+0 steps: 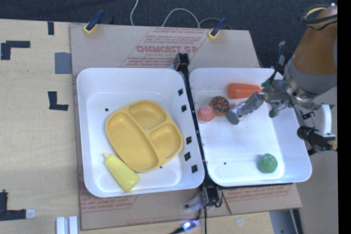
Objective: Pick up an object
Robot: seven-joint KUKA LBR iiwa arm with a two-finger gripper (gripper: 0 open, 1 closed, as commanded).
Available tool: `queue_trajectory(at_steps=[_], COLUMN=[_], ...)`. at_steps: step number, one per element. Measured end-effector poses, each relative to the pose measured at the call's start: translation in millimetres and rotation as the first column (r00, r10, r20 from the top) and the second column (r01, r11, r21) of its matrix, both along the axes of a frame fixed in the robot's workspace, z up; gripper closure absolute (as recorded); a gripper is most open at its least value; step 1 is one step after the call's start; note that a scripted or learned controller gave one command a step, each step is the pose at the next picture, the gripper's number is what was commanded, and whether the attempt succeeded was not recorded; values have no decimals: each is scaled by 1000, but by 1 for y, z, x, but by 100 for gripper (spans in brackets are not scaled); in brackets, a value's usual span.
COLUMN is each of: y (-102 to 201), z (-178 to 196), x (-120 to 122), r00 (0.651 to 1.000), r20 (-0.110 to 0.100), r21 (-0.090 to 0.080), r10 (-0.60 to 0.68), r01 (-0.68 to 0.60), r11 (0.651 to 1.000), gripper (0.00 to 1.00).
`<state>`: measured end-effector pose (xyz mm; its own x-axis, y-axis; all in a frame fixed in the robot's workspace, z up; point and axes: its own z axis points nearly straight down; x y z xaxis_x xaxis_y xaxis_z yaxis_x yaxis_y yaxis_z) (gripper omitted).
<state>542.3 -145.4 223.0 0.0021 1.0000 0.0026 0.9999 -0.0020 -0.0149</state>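
Right bin [290, 150], contents and handling notes.

Item 1: orange carrot-shaped piece [243, 90], lying flat at the far side of the bin, long axis left to right. Probably a light, stiff plastic toy with a smooth skin that may slip. Best taken across its narrow width near the middle.

Item 2: small brown ring with sprinkles, doughnut-like [220, 104], just near of the carrot's left end. Likely light and rigid; a pinch across the outer rim should serve.

Item 3: pink round piece [206, 113], touching or just beside the doughnut, close to the bin's left wall. Small and rounded, so it may roll out of a pinch; the wall crowds one side.

Item 4: green ball-like piece [268, 163], alone at the near right of the bin, well apart from the rest. Open space all round makes it the easiest approach, though its roundness invites slipping.

Gripper [236, 116]: reaches in from the right, low over the bin, tips just right of the doughnut and pink piece. Whether it is spread or closed cannot be told; nothing is seen held.

Left bin [88, 118]: yellow divided plate [143, 134] and yellow squeeze bottle [121, 171] at its near left. The plate looks broad and flat, awkward to pinch.
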Motion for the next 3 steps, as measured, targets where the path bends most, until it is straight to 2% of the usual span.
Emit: queue_trajectory(at_steps=[1, 3], y=[0, 2], z=[7, -82], x=[3, 7], r00=[1000, 1000], r20=[13, 9], r21=[-2, -2], r10=[4, 3], r01=[-4, -3], r11=[1000, 1000], gripper=[0, 0])
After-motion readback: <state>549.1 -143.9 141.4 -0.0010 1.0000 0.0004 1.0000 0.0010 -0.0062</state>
